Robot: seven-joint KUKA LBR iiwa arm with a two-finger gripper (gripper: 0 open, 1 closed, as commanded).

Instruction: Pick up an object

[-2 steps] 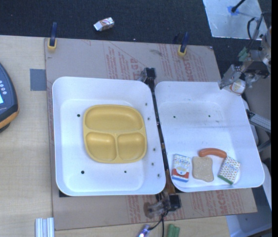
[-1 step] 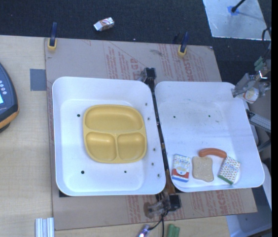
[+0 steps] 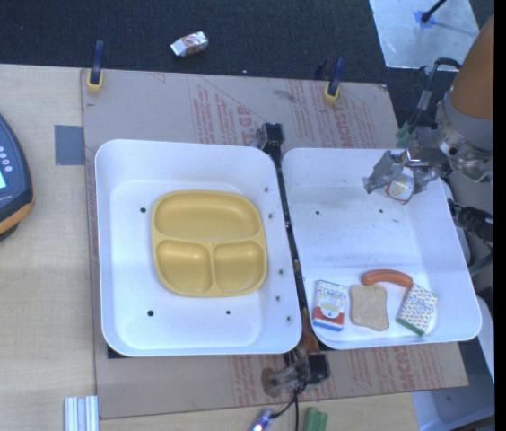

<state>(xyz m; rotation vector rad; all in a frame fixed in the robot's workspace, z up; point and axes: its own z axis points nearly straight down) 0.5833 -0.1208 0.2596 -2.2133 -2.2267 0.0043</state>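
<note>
A: The hand [image 3: 400, 180] hung over the far right corner of the right bin [image 3: 343, 232]; a small white-and-red thing [image 3: 400, 189] sat right at its fingers, but I could not tell if they were clenched on it.

B: So was the pick done?

A: Unproven, I judged; the carton [image 3: 328, 304], toast [image 3: 369, 306], sausage [image 3: 387, 277] and packet [image 3: 417, 309] lay along the near edge, untouched; the yellow tray [image 3: 208, 241] sat in the left bin [image 3: 118, 241].
</note>
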